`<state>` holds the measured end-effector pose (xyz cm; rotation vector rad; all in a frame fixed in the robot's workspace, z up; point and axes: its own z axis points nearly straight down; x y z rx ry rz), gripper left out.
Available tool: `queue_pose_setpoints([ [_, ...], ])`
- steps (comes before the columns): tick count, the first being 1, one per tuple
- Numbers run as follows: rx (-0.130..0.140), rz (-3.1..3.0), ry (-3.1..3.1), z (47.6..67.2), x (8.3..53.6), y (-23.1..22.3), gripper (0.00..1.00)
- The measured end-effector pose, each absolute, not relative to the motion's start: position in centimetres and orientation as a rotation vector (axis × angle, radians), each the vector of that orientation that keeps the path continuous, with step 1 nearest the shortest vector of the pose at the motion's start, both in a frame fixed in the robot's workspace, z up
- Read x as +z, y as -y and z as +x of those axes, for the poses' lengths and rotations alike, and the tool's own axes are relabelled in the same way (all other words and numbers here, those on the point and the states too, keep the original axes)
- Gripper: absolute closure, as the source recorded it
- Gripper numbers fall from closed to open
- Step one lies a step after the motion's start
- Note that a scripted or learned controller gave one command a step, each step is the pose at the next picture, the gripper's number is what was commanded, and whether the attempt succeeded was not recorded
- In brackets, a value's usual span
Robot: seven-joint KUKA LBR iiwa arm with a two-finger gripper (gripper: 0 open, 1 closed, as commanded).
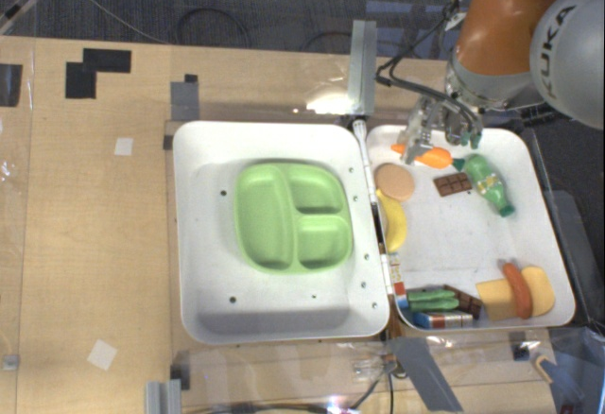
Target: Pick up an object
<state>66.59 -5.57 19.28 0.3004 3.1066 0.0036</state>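
Observation:
My gripper hangs over the far left corner of the right bin, its fingers spread apart and nothing between them. Just below it lies a small orange carrot. To the carrot's right sit a brown chocolate bar and a green bottle lying on its side. A round tan cookie and a yellow banana lie along the bin's left wall. The arm's orange band rises above the gripper.
The left bin holds a green divided plate. At the right bin's near edge lie a sausage on a yellow bun and several markers. A metal post stands behind the bins.

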Motion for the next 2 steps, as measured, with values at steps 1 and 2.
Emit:
queue_pose_setpoints([
  [1, 0.005, 0.338, -3.107, 65.5, 24.1, 3.0, 1.00],
  [2, 0.002, 0.357, -3.107, 57.8, 27.0, 3.4, 1.00],
])
